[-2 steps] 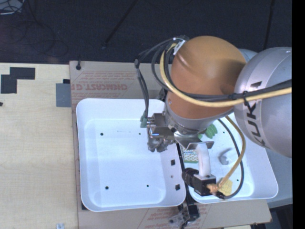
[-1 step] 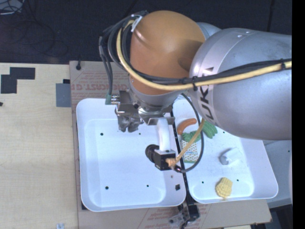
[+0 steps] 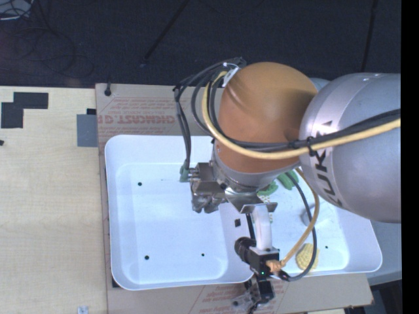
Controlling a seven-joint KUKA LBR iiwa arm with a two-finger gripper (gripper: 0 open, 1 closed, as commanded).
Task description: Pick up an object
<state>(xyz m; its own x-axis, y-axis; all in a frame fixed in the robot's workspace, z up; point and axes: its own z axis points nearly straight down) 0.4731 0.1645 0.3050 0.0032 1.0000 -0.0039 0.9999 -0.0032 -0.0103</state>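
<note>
smooth white plastic bin (image 3: pixel 150 227), glossy orange-banded arm (image 3: pixel 268 110), claw (image 3: pixel 262 281) state unclear, bumpy yellow object (image 3: pixel 306 259)

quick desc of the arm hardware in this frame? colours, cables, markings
Grey KUKA arm with a rounded orange band above the wrist, and white lettering on the grey shell. Black and yellow cables loop around the orange part. Below it sits a metal wrist block, then a slim white and black gripper.

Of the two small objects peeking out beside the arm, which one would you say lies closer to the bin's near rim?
The yellow object, low on the right side of the white bin. The green object sits farther back, tucked against the arm's orange band.
</note>
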